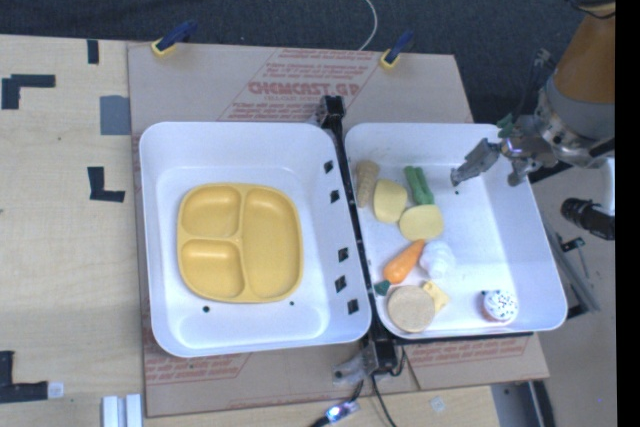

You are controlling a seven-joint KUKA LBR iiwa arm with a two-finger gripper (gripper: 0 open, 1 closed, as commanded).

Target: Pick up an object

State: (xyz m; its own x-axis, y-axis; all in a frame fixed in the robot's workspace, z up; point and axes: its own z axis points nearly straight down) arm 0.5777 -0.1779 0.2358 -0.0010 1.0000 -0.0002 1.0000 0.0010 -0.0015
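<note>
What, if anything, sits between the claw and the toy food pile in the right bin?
Nothing visible does. The claw hangs over the right bin near its upper right, with bare white floor between it and the nearest pieces, the green vegetable and yellow piece.

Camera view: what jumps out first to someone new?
The yellow divided plate alone in the left bin. Next, the cluster of toy food in the right bin: an orange carrot, a green piece and pale yellow pieces near the divider. The claw hangs over that bin's upper right, holding nothing.
</note>
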